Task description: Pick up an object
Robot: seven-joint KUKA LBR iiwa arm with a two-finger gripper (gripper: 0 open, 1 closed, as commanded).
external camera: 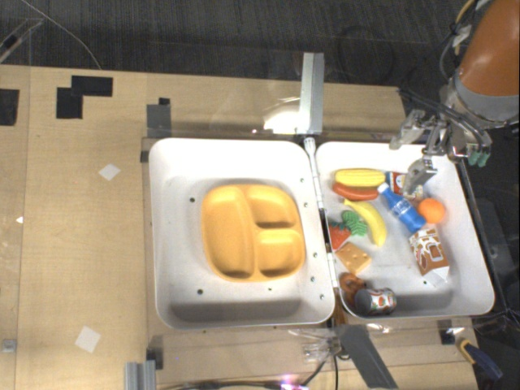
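Note:
My gripper (414,154) hangs over the far part of the right bin (475,279), below the orange band of the arm (491,59). It is open, with nothing between its fingers. One fingertip (418,175) hovers just above the blue bottle (400,208). Around the bottle lie a hot dog (357,184), a banana (371,222), an orange ball (433,210) and a brown and white carton (429,251). A strawberry (339,236), a cracker (353,257) and a dark can (374,301) sit nearer the front.
The left bin (175,299) holds a yellow compartment plate (252,230). A grey metal post (312,96) rises behind the ridge between the two bins. Wooden bench surface (73,242) spreads out to the left.

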